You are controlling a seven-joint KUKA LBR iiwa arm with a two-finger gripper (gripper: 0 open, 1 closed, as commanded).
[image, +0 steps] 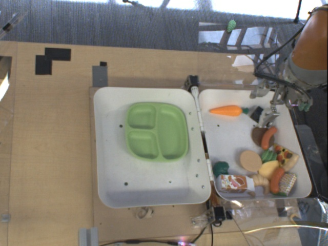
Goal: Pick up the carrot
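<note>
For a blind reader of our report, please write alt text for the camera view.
An orange toy carrot lies at the far end of the right white bin, the grey arm's gripper just beside it. Other toy foods crowd the near end; the left white bin holds a green divided plate.

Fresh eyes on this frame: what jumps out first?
The bright green divided plate sits alone in the middle of the left bin. The orange carrot lies by itself at the far end of the right bin, apart from the heap of toy foods crowded at that bin's near end. The gripper hangs just right of the carrot, not touching it.
</note>
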